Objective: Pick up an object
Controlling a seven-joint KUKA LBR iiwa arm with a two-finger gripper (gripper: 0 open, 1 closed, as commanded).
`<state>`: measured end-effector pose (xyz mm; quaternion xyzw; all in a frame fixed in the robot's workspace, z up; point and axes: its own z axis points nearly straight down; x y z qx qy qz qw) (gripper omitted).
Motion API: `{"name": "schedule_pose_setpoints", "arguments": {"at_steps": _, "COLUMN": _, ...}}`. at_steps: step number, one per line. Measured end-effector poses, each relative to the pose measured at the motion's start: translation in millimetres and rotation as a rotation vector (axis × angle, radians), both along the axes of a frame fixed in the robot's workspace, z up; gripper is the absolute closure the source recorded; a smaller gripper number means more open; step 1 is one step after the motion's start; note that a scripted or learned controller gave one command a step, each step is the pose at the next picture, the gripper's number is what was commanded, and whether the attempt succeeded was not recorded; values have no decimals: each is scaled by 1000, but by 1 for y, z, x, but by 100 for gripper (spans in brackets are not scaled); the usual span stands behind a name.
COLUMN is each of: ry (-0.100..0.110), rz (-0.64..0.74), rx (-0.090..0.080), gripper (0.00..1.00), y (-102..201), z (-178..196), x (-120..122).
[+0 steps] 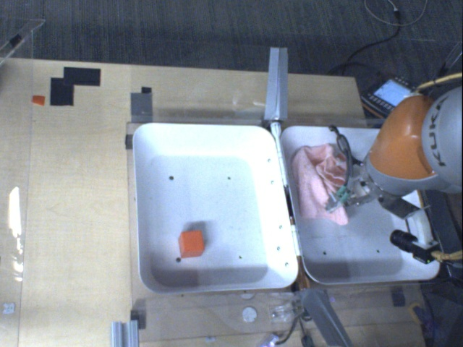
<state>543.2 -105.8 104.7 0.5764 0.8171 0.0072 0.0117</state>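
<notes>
- Light wood bench [72,215] on dark grey carpet; two shallow white bins sit side by side on it, with a grey metal post [277,85] at the seam between them at the back.
- Black L-shaped marker [71,84] and small orange tag [38,100] at the bench's back left corner, well apart from the bins.
- Left bin [210,147]: one orange block [192,243] lying near its front wall, left of centre. Nothing touching it.
- Right bin [362,262]: crumpled pink cloth [316,179] in the back left part, running along the wall shared with the left bin.
- Arm [409,147] comes in from the right, orange band over the right bin's back right area, wrist angled down toward the cloth.
- Gripper [343,196] is down at the cloth's right edge, touching or just over the fabric; some green parts show at its tip.
- Claw state: cannot tell. The tip is small, cluttered with cable and partly mixed in with cloth folds, so whether any fabric is pinched is not readable.
- Cloth looks bunched up next to the tip, rest of it lying on the bin floor.
- Black cable [340,147] loops from the wrist over the cloth's upper right.
- A device with a lit screen [391,92] sits on the floor behind the right bin.
</notes>
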Motion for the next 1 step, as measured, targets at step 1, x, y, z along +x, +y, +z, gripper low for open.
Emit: {"name": "schedule_pose_setpoints", "arguments": {"at_steps": 1, "ry": 17, "rz": 54, "rx": 0, "gripper": 100, "y": 47, "z": 82, "x": 62}}
